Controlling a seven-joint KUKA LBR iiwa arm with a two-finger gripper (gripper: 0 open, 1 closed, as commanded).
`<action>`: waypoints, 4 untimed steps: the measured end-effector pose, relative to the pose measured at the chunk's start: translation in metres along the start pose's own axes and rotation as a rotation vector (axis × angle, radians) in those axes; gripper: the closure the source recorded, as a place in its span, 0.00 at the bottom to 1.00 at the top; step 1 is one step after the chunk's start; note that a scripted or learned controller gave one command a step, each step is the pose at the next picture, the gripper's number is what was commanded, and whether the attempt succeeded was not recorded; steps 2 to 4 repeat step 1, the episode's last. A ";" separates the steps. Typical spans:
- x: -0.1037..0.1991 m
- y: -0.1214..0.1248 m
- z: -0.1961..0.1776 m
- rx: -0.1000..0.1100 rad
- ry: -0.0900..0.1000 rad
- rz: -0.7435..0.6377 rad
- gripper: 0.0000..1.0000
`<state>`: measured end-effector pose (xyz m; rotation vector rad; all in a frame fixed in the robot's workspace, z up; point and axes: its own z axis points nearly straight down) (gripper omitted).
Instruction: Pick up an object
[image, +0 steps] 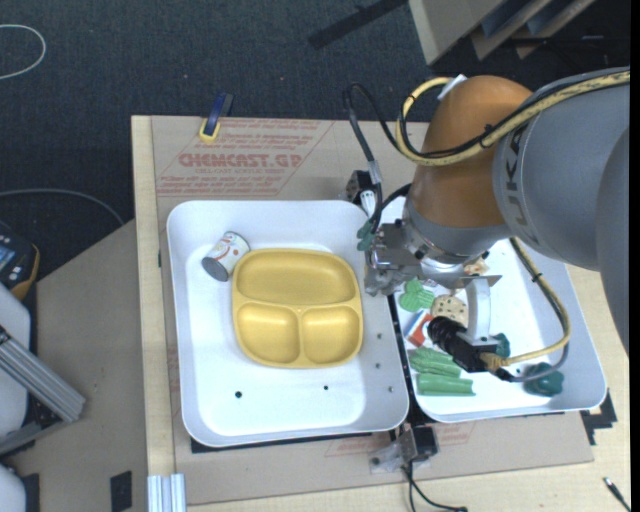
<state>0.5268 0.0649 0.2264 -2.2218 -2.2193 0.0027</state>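
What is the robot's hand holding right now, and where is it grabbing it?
Cannot tell. The gripper is low over the right bin, among green pieces, but the arm's wrist hides it.

Yellow divided tray (296, 318); white bins (190, 330); green pieces (441, 372); orange wrist band (462, 150).

Plate (297, 305) and cup (224, 254) in left bin (190, 330).

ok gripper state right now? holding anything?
Gripper: cannot be told. It sits low over the right bin, above the green pieces, and the wrist hides it from above. No object visibly held.
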 end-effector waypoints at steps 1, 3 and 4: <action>-0.006 -0.004 0.009 0.001 0.000 0.000 1.00; -0.006 -0.004 0.009 0.001 0.000 0.000 1.00; -0.006 -0.004 0.009 0.001 0.000 0.000 1.00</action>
